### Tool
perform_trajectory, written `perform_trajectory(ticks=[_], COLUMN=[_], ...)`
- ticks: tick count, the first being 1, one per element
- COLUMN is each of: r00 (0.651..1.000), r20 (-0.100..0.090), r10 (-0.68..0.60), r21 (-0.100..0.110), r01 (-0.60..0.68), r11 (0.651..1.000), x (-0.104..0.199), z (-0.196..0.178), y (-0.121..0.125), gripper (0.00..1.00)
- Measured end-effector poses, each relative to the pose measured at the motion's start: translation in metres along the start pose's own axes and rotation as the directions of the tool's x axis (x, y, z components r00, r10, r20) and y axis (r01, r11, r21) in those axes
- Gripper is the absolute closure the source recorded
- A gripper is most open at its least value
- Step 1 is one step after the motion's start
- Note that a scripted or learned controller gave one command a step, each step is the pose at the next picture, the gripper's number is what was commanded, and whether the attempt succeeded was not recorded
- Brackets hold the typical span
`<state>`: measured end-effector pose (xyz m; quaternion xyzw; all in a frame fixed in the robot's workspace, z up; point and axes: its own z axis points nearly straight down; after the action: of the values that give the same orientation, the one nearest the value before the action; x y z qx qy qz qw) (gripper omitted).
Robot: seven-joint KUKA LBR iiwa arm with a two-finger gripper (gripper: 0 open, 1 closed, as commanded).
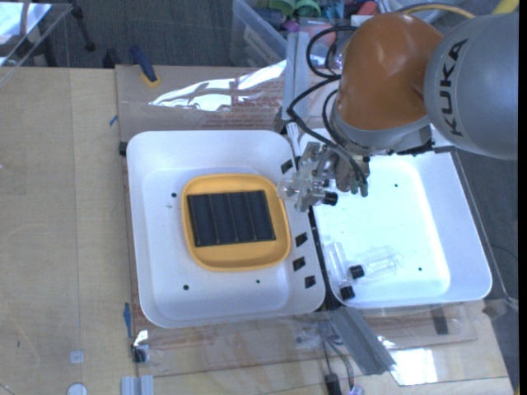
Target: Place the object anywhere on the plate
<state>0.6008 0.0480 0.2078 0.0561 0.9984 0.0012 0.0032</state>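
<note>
Big and round, the orange band (pixel 387 72) on the grey arm (pixel 482 76) sits closest to the camera, up at the right. White letters on the grey part read "KUKA", turned on their side. Black cables (pixel 317 64) loop around the orange part. Below it hangs the gripper (pixel 317 179), a small metal tool, right over the line where the two white bins meet. It is too small and busy to see how wide it is or if it has anything in it, so that cannot be told. The left bin (pixel 156 220) holds a yellow plate (pixel 235 257) with rounded corners and a dark, ridged middle. The right bin (pixel 428 220) holds a clear plastic object (pixel 370 263) with a little black piece by it, lying near the bin's front left corner. It is well apart from the plate. Both bins rest on a light wooden bench (pixel 58 220). A shiny strip (pixel 214 97) behind the left bin catches the light. At the top, a clear tub (pixel 263 15) is full of bright toys in many colours. Beyond the bench, the floor looks dark grey.
</note>
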Motion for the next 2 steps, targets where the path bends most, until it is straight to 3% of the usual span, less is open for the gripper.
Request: perform_trajectory(ticks=[1, 2], r00=[1.0, 0.997], r20=[0.0, 0.001], r10=[0.0, -0.076], r21=[0.0, 0.001], r01=[0.0, 0.076], r11=[1.0, 0.997], x=[0.0, -0.062], z=[0.0, -0.012], y=[0.0, -0.058], gripper=[0.0, 0.0])
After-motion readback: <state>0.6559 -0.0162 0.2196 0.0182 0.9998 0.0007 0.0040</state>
